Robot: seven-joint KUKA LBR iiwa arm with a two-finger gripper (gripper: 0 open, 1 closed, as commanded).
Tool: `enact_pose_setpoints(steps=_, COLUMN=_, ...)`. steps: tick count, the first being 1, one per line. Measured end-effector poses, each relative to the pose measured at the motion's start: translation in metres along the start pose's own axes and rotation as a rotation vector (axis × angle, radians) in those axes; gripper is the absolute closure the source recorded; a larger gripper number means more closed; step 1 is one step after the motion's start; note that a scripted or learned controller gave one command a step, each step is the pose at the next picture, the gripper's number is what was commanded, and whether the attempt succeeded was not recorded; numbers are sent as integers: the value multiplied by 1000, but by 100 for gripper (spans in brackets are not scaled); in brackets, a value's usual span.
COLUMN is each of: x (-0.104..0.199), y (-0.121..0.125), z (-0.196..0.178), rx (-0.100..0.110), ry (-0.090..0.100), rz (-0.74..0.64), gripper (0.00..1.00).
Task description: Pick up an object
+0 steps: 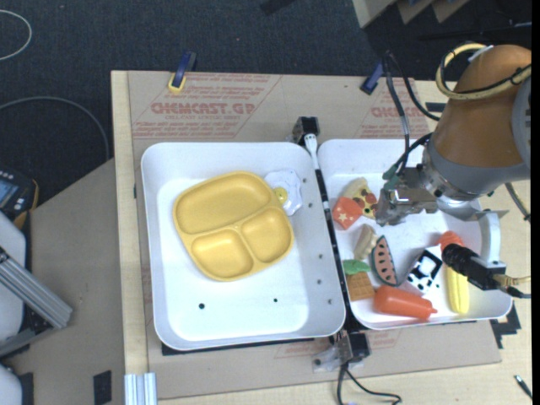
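Note:
The right bin (pixel 371 152) holds several toy foods: a red block with a pale star (pixel 347 213), a pizza slice (pixel 364 195), a watermelon slice (pixel 384 261), a carrot (pixel 403 303), a black-and-white die (pixel 424 272), a yellow corn cob (pixel 456 291) and a beige piece (pixel 364 242). My gripper (pixel 395 207) hangs low over the upper middle of that bin, just right of the pizza slice and the red block. The wrist body covers its tips. Nothing visible sits between them.
The left bin (pixel 160 251) carries a yellow three-compartment plate (pixel 232 224) with a small clear-and-yellow item (pixel 284 191) at its upper right. A black divider (pixel 323 218) runs between the bins. Cables (pixel 405 108) trail behind the arm. Clamps (pixel 179 72) sit on the cardboard board.

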State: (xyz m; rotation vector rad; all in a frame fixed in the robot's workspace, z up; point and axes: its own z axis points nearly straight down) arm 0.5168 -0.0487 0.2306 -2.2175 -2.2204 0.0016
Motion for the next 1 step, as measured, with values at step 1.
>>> enact_pose_setpoints(steps=1, x=-13, y=9, z=-2, rx=-5, ry=-3, rz=2, gripper=100)
